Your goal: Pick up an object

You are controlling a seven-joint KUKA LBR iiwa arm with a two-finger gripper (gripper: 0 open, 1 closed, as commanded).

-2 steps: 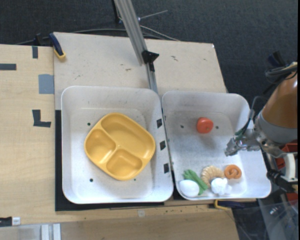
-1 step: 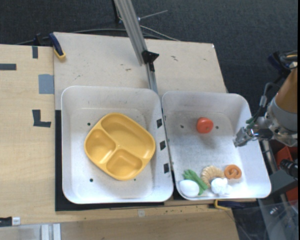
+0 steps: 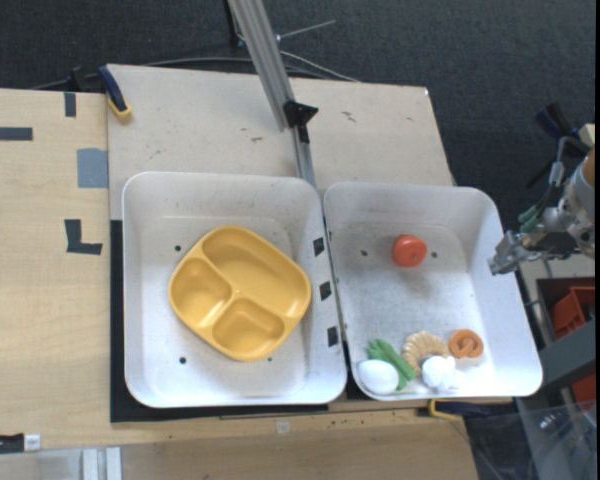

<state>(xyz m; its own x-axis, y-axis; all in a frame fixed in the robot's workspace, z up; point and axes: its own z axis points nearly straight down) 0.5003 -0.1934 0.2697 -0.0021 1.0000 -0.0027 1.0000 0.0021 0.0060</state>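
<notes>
Two shallow white bins sit side by side on the pale wooden table (image 3: 40, 268), their plastic floors faintly speckled. In the left bin (image 3: 145, 268) lies a smooth yellow tray (image 3: 240, 291), rounded-square and split into three compartments. Near the middle of the right bin (image 3: 480, 218) rests a small round red object (image 3: 410, 251), glossy and alone. Along that bin's lower edge cluster a white egg shape (image 3: 378, 375), a green leafy piece (image 3: 390, 356), a tan ridged disc (image 3: 423, 347), an orange ring (image 3: 466, 344) and a white lump (image 3: 439, 371). At the right edge of the frame the metallic gripper (image 3: 510, 253) hangs over the bin's right rim, holding nothing visible; whether it is apart or together I cannot tell
</notes>
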